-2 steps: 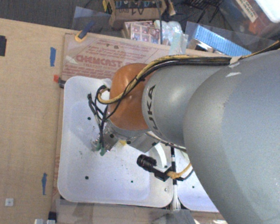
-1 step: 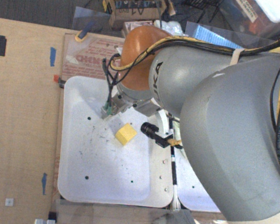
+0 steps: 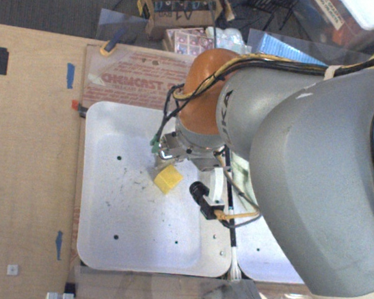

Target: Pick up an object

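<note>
You are looking down on a pale plywood bench (image 3: 17,177) marked with black tape corners, a grey patch and short blue tape strips. Beyond its far edge lies dark carpet and clutter: a small wooden rack (image 3: 179,6), a patterned box (image 3: 192,41) and wire frames. A clear plastic sheet (image 3: 131,79) at the bench's far side carries reddish lettering, too faint for you to read with certainty.

Two shallow white bins sit side by side. The left bin (image 3: 126,240) is smooth moulded plastic with rounded corners, scuffed and speckled with dark marks. The right bin (image 3: 264,263) is largely covered by the arm (image 3: 310,156), a bulky smooth grey casing with an orange band, yellow and black cables running along it.

The block (image 3: 168,178), a small yellow cube, lies in the left bin, tilted, just beneath the gripper (image 3: 164,152). You cannot tell the gripper's state.
</note>
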